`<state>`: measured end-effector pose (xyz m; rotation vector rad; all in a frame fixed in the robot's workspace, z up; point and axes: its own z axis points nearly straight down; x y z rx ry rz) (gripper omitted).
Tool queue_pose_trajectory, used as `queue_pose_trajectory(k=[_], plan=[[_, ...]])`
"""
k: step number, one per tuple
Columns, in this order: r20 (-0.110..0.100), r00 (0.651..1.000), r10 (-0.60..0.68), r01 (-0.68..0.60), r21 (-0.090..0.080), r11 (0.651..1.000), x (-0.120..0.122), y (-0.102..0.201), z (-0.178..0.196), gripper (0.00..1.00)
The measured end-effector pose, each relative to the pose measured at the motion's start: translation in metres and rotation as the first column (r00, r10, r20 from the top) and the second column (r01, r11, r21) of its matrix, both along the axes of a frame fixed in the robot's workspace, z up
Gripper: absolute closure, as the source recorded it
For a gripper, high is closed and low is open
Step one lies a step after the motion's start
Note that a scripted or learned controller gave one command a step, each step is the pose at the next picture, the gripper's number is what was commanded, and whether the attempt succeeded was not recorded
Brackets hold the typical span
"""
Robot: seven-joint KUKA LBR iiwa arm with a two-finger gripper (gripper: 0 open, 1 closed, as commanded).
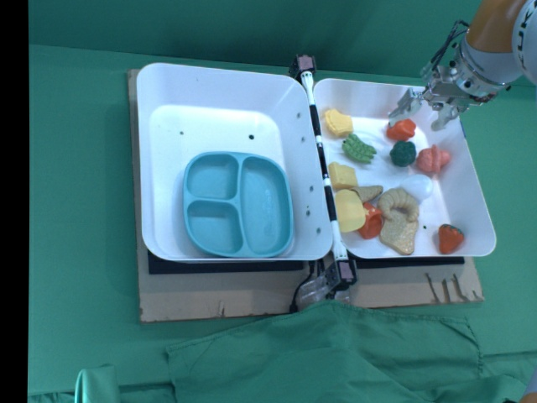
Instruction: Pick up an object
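Note:
The right bin (pixel 475 193) holds several toy foods: a yellow piece (pixel 338 122), a green ridged piece (pixel 359 149), a red-orange piece (pixel 401 129), a dark green broccoli (pixel 403 153), a pink piece (pixel 433 160), a strawberry (pixel 450 238), a pretzel (pixel 398 201) and tan bread (pixel 401 235). My gripper (pixel 425 111) hangs over the bin's far right corner, open, its fingers spread just above and beside the red-orange piece. Nothing sits between the fingers.
The left bin (pixel 168 99) holds a light blue divided plate (pixel 238 204). A hinge bar (pixel 323 166) runs between the bins. Both bins rest on a cardboard sheet (pixel 210 307) over green cloth, with folded cloth (pixel 336 351) at the front.

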<state>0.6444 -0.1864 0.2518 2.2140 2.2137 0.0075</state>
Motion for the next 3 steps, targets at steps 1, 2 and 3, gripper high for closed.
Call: queue_pose_trajectory(k=[1,2,3], plan=[[-0.001,1.000,0.001,-0.001,0.001,1.000,0.059,0.001,0.006,0.00],[0.003,1.000,-0.004,0.004,-0.004,1.000,0.058,-0.002,0.021,1.00],[0.004,1.000,-0.004,0.004,-0.001,1.000,0.012,-0.001,0.121,1.00]])
